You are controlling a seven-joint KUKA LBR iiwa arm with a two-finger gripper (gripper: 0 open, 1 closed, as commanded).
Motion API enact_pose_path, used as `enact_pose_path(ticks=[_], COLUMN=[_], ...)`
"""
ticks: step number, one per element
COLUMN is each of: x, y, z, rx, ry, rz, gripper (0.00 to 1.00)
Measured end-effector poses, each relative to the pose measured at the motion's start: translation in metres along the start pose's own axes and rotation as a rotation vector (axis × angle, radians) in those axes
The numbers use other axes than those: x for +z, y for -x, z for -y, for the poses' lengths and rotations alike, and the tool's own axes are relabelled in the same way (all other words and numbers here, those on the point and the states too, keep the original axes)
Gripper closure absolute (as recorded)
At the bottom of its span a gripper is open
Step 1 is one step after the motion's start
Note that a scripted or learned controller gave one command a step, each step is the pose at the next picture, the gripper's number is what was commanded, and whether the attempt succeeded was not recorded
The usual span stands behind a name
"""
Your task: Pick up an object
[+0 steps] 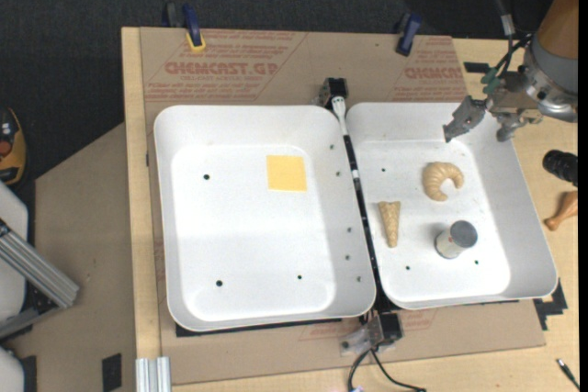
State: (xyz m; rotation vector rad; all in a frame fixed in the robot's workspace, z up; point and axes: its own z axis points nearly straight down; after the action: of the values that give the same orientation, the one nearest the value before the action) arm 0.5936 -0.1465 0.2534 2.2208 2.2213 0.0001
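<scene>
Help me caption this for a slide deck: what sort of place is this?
Probably a robotics lab grasping bench: a robot arm's claw hangs over two white bins clamped to a board, with toy items such as a croissant as test objects.

Grey arm (559, 60) w/ orange band, black cable, prob. metal two-finger gripper (485, 120)

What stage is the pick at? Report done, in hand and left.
Done: the gripper is over the right bin, jaws spread. In hand: nothing lies between the jaws. Left: the whole grasp. The croissant, cone and grey cylinder lie in the right bin, the yellow square in the left bin.
</scene>
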Motion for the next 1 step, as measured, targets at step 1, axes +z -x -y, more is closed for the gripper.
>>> enact_pose_path(ticks=[1], x=[0.162], y=[0.0207], z=[-0.0021], rx=[0.003], ry=[-0.015], rz=[-0.003], gripper=[0.0])
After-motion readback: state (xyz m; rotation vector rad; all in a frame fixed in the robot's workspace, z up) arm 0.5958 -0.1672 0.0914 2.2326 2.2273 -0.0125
